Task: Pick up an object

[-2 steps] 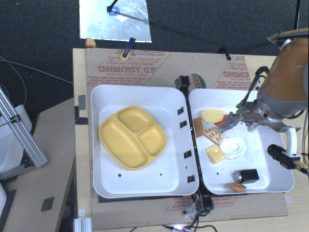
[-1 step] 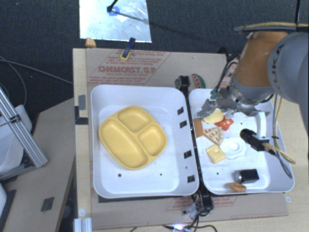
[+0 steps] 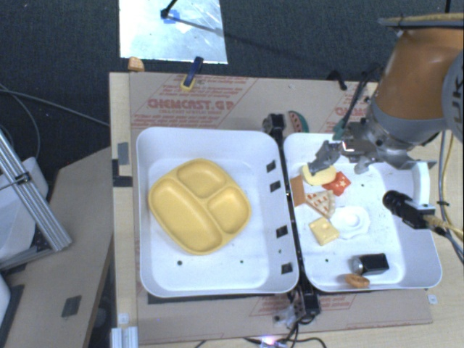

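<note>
My gripper hangs over the upper left part of the right bin, under the grey and orange arm. Right below its tip lies a pale yellow food piece, touching or nearly touching it. Beside that piece is a red piece, and below them a waffle-like wedge. A fried egg toy and a yellow cheese cube lie in the bin's middle. Near the front edge sit a black block and a small brown piece.
The left bin holds a yellow divided plate. A black part on a cable sticks out over the right bin's right side. A shiny sheet and a blue-yellow clip lie behind the bins.
</note>
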Controlling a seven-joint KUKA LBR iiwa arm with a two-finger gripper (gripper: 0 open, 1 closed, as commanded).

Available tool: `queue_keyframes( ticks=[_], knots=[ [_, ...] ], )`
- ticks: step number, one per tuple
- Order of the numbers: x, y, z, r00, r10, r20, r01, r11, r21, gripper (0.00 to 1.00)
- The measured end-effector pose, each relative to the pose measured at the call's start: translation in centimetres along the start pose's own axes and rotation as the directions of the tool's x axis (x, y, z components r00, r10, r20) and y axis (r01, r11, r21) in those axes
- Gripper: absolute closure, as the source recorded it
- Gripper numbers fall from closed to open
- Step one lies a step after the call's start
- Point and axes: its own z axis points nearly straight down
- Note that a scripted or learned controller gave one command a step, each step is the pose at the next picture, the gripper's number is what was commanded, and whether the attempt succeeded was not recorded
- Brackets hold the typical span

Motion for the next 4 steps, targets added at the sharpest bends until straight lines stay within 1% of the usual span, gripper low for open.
queue_keyframes(
  ticks=[1,2,3,4],
  knots=[
    [-3.6,-0.8,11.1,1.0,0.009,0.002,-0.01,1.0,0.018,0.0],
    [-0.4,-3.8,10.4,1.0,0.002,0.0,-0.002,1.0,0.01,0.0],
    [2.5,-6.2,4.3,1.0,0.001,0.0,-0.001,1.0,0.004,0.0],
    [0.1,-5.4,10.8,1.0,0.008,0.002,-0.008,1.0,0.013,0.0]
  ],
)
